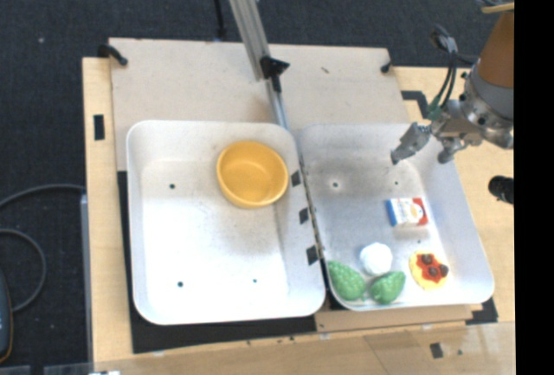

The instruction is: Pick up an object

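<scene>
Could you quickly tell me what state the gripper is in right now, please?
Gripper: open, holding nothing, over the upper right part of the right bin.

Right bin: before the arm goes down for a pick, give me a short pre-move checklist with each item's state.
1. Gripper above the right bin, over its far right part: ok.
2. Nothing between its spread fingers: ok.
3. Gripper directly over a target: not ok; the small box lies nearer the camera.
4. Box apart from the white ball: ok.
5. Two green pieces away from the near wall: not ok.
</scene>
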Controlling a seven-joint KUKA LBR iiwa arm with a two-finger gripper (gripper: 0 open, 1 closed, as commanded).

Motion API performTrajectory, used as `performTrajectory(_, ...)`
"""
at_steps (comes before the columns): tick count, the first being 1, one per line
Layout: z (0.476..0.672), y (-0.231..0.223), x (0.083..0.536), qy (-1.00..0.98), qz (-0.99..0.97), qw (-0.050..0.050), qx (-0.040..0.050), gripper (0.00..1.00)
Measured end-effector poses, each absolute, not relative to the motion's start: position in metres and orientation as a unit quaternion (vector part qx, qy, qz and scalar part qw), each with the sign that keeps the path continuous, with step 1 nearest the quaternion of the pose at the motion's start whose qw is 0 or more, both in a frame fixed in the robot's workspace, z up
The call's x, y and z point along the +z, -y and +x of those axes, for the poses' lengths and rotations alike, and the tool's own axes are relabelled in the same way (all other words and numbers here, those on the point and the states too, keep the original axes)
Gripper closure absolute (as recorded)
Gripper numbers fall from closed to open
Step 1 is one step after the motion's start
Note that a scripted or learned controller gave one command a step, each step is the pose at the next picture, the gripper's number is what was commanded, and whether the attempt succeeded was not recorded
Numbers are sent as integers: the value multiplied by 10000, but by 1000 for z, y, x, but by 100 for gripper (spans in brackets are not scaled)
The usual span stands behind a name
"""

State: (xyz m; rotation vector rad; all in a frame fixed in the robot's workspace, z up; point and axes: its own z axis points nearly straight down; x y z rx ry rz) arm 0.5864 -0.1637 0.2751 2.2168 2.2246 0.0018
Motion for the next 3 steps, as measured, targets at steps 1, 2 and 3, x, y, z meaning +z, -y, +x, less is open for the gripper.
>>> performTrajectory(1, 586, 164, 275, -7083, 7059, 5, 8, 0)
performTrajectory(2, 595, 166, 227, -7070, 7072, -3, -20, 0)
performTrajectory(3, 585, 170, 170, -7068, 7074, -12, -22, 0)
